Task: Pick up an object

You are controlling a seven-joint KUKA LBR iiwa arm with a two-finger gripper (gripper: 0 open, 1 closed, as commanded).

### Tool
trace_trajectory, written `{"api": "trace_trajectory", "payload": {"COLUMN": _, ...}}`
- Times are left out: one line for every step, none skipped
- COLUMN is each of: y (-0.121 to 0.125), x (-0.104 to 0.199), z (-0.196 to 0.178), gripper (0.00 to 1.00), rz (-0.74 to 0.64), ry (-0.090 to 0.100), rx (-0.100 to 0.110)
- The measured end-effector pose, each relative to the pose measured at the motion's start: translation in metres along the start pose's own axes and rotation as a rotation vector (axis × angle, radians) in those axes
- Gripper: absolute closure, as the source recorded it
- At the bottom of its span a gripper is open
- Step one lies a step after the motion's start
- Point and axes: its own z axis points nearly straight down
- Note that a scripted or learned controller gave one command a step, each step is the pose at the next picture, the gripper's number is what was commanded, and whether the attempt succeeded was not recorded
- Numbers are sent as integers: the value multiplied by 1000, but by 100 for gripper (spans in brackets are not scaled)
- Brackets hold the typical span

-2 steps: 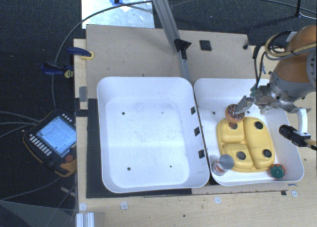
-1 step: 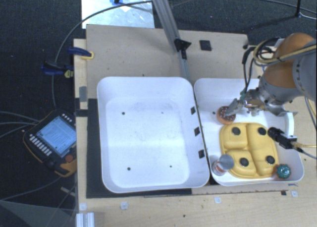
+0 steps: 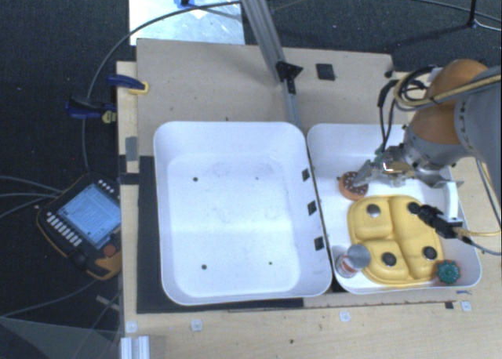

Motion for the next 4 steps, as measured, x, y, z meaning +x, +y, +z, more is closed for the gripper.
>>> {"api": "trace_trajectory", "payload": {"y": 4, "x": 2, "z": -15, "gripper": 100, "rz": -2, "ry": 2, "rx": -13}}
{"api": "trace_trajectory", "payload": {"y": 5, "x": 4, "z": -80, "gripper": 100, "rz": -1, "ry": 0, "rx": 2}}
{"api": "trace_trajectory", "payload": {"y": 7, "x": 4, "z": -126, "gripper": 100, "rz": -1, "ry": 0, "rx": 2}}
{"api": "trace_trajectory", "payload": {"y": 4, "x": 59, "z": -139, "gripper": 100, "rz": -5, "ry": 4, "rx": 6}}
